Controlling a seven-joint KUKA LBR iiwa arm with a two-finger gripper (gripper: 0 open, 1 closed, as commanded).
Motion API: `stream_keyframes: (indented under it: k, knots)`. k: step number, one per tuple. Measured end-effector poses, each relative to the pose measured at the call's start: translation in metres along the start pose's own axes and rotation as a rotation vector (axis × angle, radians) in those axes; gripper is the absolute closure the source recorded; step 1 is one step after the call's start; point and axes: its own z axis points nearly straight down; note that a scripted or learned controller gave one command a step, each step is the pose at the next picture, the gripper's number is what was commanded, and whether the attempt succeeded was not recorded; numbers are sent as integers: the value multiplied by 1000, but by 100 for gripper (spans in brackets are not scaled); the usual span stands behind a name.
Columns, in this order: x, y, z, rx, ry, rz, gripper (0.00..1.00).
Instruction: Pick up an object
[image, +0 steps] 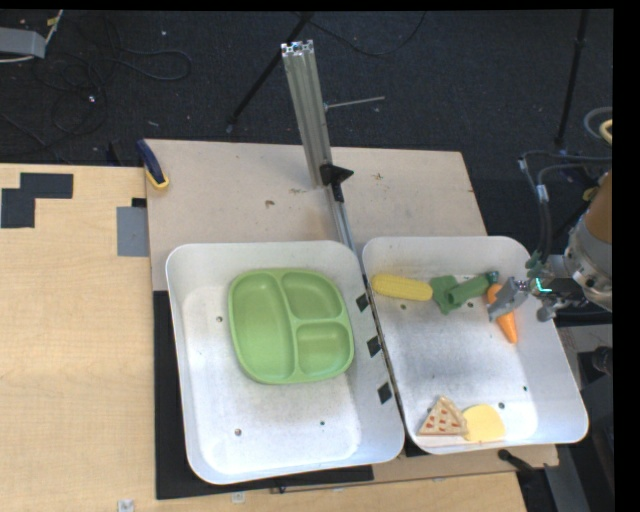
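Observation:
The right bin (455, 355) holds several toy foods. A yellow corn cob (402, 289) lies at its far left, with a green piece (462, 291) just to the right of it. An orange carrot (509, 326) lies near the bin's right wall. A pizza slice (441, 419) and a yellow wedge (486, 424) sit at the near edge. My gripper (512, 297) reaches in over the right wall, low, just above the carrot's upper end and beside the green piece. Its tip blends with the carrot and a small orange bit.
The left bin (200, 420) carries a green divided plate (291, 326). A metal post (308, 110) rises behind the gap between the bins. A blue and yellow tool (153, 165) lies at the board's far left corner. Black clips join the bins' shared walls.

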Motion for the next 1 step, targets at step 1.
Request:
stream_keyframes:
  k: [1]
  knots:
    - [0, 0, -1, -2, 0, 0, 0]
